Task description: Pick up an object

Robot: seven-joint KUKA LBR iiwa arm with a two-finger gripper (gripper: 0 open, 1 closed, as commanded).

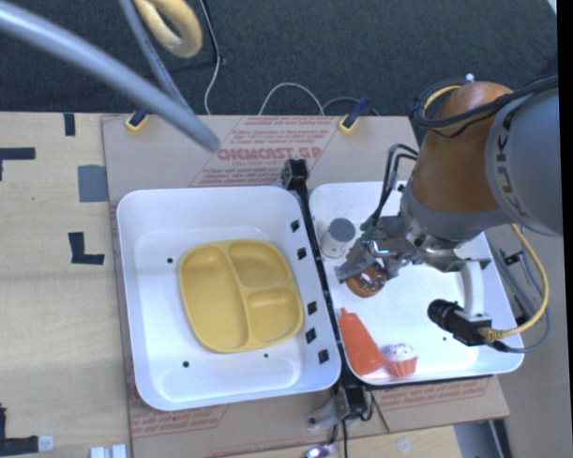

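**Hand low in the right bin**

We see the hand (pixel 361 268) directly over a brown round object (pixel 366 285), which peeks out at its 6 o'clock; we cannot tell its grip. An orange object (pixel 359 343) and cupcake (pixel 400 359) lie toward 6 o'clock, a grey cylinder (pixel 339 234) at 11.

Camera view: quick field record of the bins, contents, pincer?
left bin: holds a yellow divided plate, lying flat
right bin: orange object and cupcake-like item near the front edge; small grey-capped container near the divider
pincer: low over the right bin, at a brown object; grasp not confirmed
arm: reaches in from the right
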